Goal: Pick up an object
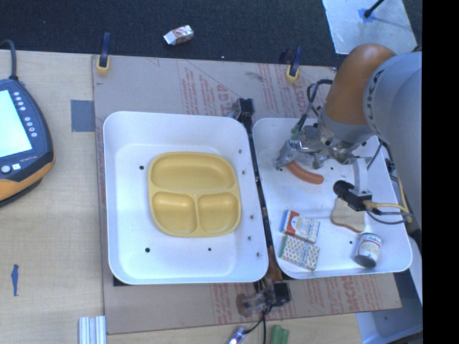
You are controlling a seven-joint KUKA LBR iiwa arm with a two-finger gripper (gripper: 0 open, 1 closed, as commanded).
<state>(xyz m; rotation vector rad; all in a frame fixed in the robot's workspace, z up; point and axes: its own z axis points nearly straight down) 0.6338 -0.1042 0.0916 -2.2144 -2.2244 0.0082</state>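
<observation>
We see the tool (301,153) low in the right bin (269,192), at its upper part, just beside the near end of a hot dog (306,173); we cannot tell its opening. Further out in that bin lie a bread slice (348,217), a can (368,250) and two small cartons (300,239). The left bin (122,213) holds a yellow divided tray (193,193).
</observation>
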